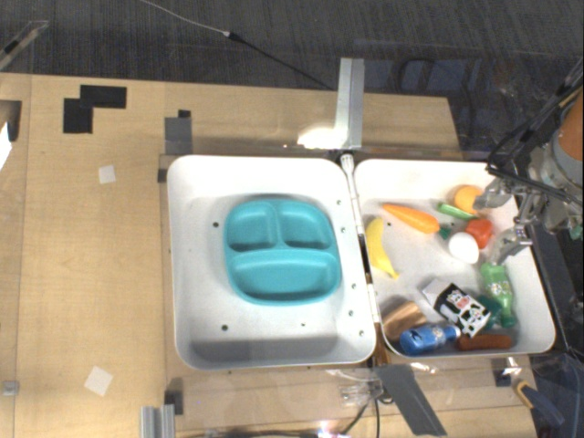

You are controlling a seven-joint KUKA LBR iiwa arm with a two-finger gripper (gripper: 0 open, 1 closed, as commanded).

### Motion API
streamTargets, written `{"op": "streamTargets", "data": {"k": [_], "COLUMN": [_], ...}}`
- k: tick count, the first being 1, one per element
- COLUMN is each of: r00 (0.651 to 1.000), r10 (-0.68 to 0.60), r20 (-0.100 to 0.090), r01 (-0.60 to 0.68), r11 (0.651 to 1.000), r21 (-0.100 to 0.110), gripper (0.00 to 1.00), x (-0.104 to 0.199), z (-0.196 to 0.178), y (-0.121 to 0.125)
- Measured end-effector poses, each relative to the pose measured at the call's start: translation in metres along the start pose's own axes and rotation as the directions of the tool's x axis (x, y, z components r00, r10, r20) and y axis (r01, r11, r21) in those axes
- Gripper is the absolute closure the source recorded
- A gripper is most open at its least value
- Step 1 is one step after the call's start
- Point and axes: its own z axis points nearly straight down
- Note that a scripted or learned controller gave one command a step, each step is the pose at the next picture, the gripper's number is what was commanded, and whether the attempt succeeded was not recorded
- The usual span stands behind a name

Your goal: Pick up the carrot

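Note:
The carrot [411,217], orange with a green top [451,211], lies slanted in the upper middle of the right bin [538,286]. My gripper [505,218] hovers at that bin's right edge, well to the right of the carrot. It is open, with one finger [494,195] near the orange fruit and the other [514,241] lower down, and nothing sits between them. The carrot lies free, with bare bin floor around it.
Around the carrot are a banana [380,248], an orange fruit [467,196], a red tomato [480,231] and a white egg [463,247]. A green bottle [498,292], a black-and-white carton [461,305] and a blue item [427,338] crowd the bin's front. A teal divided plate [278,249] sits in the left bin [192,272].

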Motion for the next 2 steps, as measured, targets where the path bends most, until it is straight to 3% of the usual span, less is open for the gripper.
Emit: {"op": "streamTargets", "data": {"k": [1, 2], "r00": [0.94, 0.953], "r10": [0.341, 0.302], "r20": [-0.003, 0.006], "r01": [-0.341, -0.302], "r11": [0.94, 0.953], "r21": [-0.001, -0.003], "gripper": [0.0, 0.0], "x": [-0.044, -0.066], "z": [0.074, 0.143], "y": [0.015, 0.068]}}
